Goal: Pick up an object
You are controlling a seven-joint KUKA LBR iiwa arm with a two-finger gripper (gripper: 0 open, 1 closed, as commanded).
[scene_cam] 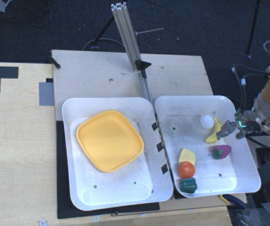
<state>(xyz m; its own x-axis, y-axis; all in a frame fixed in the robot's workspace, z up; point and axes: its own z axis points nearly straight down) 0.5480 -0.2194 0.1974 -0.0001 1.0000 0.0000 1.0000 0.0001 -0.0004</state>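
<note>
Over the right bin's [248, 126] right wall I see the gripper [232, 130] with fingers spread and nothing between them, beside the banana [213, 134], so I judge the approach step, next needing descent and closure.

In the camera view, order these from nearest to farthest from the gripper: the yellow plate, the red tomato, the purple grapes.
From the gripper:
1. Purple grapes, right bin, just below it.
2. Red tomato, right bin, lower left part.
3. Yellow plate, left bin.
</note>
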